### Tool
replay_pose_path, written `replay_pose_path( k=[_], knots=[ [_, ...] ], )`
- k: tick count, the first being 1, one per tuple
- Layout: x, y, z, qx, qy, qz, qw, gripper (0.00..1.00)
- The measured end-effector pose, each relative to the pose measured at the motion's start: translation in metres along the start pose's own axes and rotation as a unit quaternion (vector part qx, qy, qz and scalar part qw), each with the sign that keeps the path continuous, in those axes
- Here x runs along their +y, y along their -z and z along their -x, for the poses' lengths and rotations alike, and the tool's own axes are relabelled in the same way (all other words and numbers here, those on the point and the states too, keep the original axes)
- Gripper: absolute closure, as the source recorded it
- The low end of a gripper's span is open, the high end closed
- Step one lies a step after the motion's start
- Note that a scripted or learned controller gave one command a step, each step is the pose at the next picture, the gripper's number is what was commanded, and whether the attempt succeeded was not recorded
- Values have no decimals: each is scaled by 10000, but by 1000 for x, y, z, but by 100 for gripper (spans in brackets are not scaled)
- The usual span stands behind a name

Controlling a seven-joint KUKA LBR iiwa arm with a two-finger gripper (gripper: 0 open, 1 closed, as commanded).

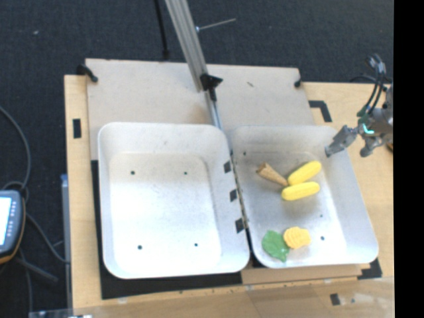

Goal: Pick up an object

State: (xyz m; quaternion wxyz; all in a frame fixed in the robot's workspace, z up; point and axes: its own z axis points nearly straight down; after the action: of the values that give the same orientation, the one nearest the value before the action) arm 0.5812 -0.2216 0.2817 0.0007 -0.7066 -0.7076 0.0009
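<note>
- The gripper (352, 140) sits at the right edge of the view, above the upper right rim of the right bin (351, 204); its two grey fingers (336, 143) stand spread, so the jaws are apart with nothing between them.
- Two yellow banana-shaped pieces lie in the right bin: the upper yellow piece (305, 172) is tilted, and the lower yellow piece (300, 191) lies just beside it.
- A tan cone (271, 173) lies to the left of them, near the upper one.
- Near the bin's front edge, a green piece (274, 245) touches a small yellow ridged piece (296, 237).
- The left bin (165, 197) lies alongside on the bench (79, 177).
</note>
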Motion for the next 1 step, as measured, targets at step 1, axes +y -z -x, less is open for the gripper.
replay_pose_path(
  k=[1],
  knots=[
    [1, 3, 0, -11, 11, 19, 10000, 0]
  ],
)
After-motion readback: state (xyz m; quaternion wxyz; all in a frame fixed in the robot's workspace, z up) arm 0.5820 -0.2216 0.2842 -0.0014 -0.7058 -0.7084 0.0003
